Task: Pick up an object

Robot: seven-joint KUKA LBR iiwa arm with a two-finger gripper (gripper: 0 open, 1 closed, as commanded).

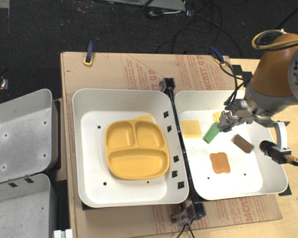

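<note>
In the right bin lie a pale yellow square, a green block, an orange-brown square and a dark brown block. My gripper hangs over the upper middle of this bin, just at the green block's upper right end. The green block lies tilted, and whether it touches the gripper I cannot tell. A small yellow piece peeks out to the left of the gripper.
The left bin holds a yellow divided tray. A black divider with clips runs between the two bins. Grey metal panels lie off the bench at far left.
</note>
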